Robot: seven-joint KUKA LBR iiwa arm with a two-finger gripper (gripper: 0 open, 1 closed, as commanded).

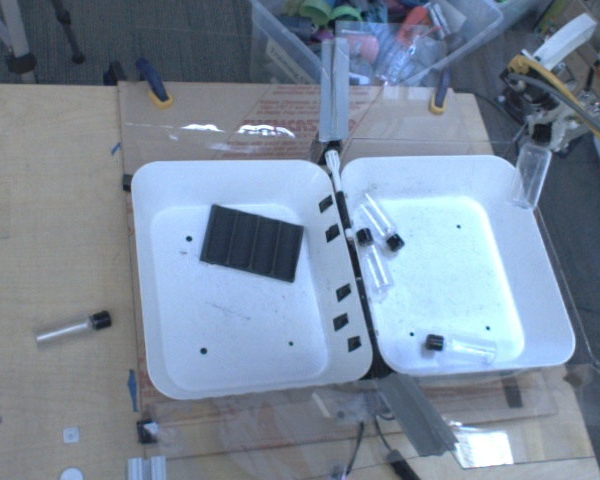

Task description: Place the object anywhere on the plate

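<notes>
A black ribbed rectangular plate (252,243) lies flat in the left bin (170,368), toward its back half and turned slightly. In the right bin (540,298) lie three clear tubes with black caps. Two of them (378,220) (376,266) rest close together by the bin's left wall, near the divider. The third tube (462,346) lies on its side near the front edge, cap to the left.
Another capped clear tube (72,328) lies on the wooden bench left of the bins. A clear tub of colourful items (380,13) stands behind the bins. A clear plastic piece (531,176) stands at the right bin's back right corner. Cables and hardware sit at the far right.
</notes>
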